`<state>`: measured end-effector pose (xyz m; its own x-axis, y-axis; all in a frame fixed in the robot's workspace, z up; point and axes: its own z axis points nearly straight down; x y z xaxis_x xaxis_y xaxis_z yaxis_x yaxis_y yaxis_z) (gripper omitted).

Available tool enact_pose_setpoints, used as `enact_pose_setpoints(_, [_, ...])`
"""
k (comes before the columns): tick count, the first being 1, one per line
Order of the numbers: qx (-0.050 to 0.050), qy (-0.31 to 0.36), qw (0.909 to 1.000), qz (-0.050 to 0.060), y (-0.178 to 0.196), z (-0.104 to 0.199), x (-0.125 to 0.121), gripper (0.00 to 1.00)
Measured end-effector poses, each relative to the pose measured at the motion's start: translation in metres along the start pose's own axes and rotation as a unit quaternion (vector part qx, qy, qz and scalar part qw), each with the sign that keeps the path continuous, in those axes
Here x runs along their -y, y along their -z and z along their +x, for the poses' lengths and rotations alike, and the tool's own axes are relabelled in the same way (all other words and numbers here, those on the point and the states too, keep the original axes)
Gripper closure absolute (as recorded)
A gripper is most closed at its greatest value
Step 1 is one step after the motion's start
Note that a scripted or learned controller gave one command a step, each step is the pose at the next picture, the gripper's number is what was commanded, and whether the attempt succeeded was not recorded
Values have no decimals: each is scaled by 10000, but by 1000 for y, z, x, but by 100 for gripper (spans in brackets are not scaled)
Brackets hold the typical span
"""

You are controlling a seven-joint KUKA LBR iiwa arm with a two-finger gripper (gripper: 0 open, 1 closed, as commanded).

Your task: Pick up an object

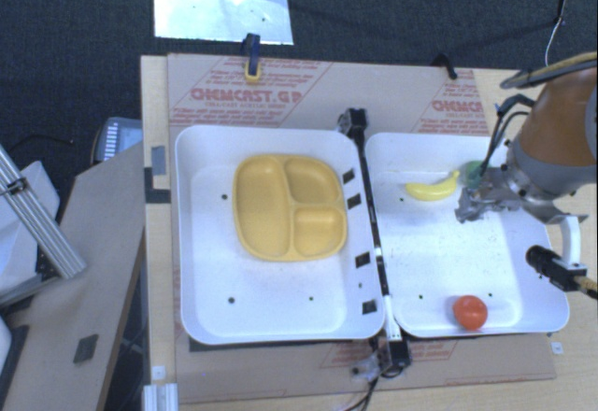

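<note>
Nearest me, at the front of the right bin (pixel 523 320), sits a small red-orange ball-like fruit, probably a tomato (pixel 470 311), lying loose near the front wall and well apart from everything else — an easy target, I'd judge, since nothing crowds it, though a round thing like that may roll if nudged. Further back in the same bin the gripper (pixel 470 210) hangs low over the white floor, reaching in from the right on the grey arm (pixel 561 134) with its orange band, and it sits just beside the right end of the banana (pixel 432 187), which lies on its side with its curve opening toward the back wall. From here I cannot tell how far the fingers are spread (the wrist hardware and cables bunch up over them), and I see nothing between them, so I won't count anything as held. There is a green thing (pixel 472 171) just behind the gripper, near the banana's tip; it is too hidden to name. My reading is that the program is lining up on the banana, the closest thing to the hand — the pick itself is not yet done. Across the divider, the left bin (pixel 201 213) carries a yellow sectioned plate (pixel 288 206) lying flat near its middle, well out of the arm's present reach.
</note>
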<state>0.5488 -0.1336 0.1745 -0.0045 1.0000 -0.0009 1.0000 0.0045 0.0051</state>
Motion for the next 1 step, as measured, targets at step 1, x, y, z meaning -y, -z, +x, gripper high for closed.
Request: enact_pose_setpoints(1, [5,4,10000,-14,54,0,-2,100])
